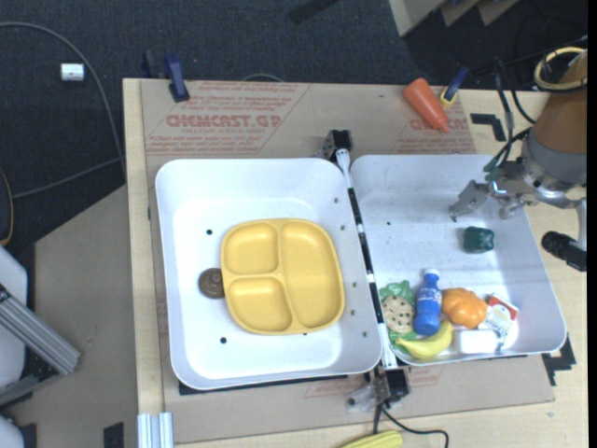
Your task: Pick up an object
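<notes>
The claw (485,197) hangs spread wide, holding nothing, just above a green block (478,240); a blue bottle (427,303) lies farther below.

Dark carpeted floor (75,26), pale wooden bench (242,119), white cable (47,54) on floor

1. One camera watches me, fixed above the bench (280,110) and looking down at a slant.
2. It sits far enough back to take in both white bins whole, the left bin (187,250) and the right bin (420,185), side by side, with dark floor beyond the bench's far edge.
3. My arm (560,138) comes in from the right side of this view.
4. There is no second view to overlap with it.
</notes>
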`<action>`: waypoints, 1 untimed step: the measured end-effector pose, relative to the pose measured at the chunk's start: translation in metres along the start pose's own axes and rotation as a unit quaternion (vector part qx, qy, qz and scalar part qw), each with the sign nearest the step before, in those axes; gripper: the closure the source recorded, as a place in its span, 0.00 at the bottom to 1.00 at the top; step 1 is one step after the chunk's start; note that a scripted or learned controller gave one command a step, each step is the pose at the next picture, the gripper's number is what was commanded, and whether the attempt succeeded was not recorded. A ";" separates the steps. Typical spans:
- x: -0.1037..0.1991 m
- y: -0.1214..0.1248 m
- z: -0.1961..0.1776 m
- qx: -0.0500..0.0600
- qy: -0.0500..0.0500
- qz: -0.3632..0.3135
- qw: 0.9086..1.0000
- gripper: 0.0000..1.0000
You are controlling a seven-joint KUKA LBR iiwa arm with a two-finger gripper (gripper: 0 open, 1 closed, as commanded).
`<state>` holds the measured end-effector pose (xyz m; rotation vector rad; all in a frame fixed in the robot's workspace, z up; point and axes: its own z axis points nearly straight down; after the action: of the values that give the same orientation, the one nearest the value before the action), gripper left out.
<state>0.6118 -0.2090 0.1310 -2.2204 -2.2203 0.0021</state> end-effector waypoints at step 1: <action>-0.001 -0.025 0.047 0.000 0.001 0.000 1.000 0.00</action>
<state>0.5866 -0.2104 0.0840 -2.2197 -2.2196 0.0013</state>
